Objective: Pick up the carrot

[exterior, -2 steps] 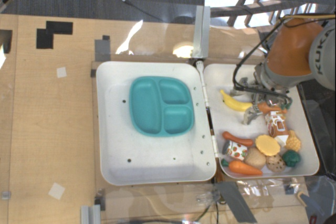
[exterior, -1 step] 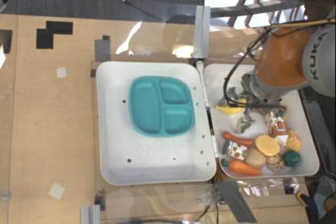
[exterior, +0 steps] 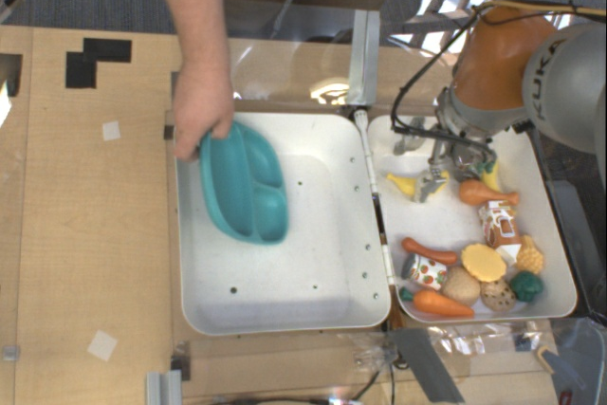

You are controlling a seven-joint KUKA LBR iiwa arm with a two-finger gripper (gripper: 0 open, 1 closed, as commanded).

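A person's hand (exterior: 202, 114) grips the 10 o'clock end of a teal divided plate (exterior: 245, 185), which lies in the upper left part of the left bin (exterior: 285, 303). A grey divider bar (exterior: 363, 57) stands above the seam between the bins. In the right bin (exterior: 555, 294), a yellow banana piece (exterior: 403, 186) lies just at 9 o'clock of the gripper (exterior: 436, 182). The gripper hangs low over the bin's upper middle, fingers pointing down, close to the banana piece; whether they are spread or pressed together cannot be told, and nothing is seen between them. The carrot (exterior: 441, 303) lies flat along the bin's front edge, at 6 o'clock from the gripper and well apart from it, with a red-and-white carton (exterior: 429, 272) and a round yellow cookie (exterior: 485, 263) lying between. An orange drumstick (exterior: 487, 194) sits at the gripper's 3 o'clock.
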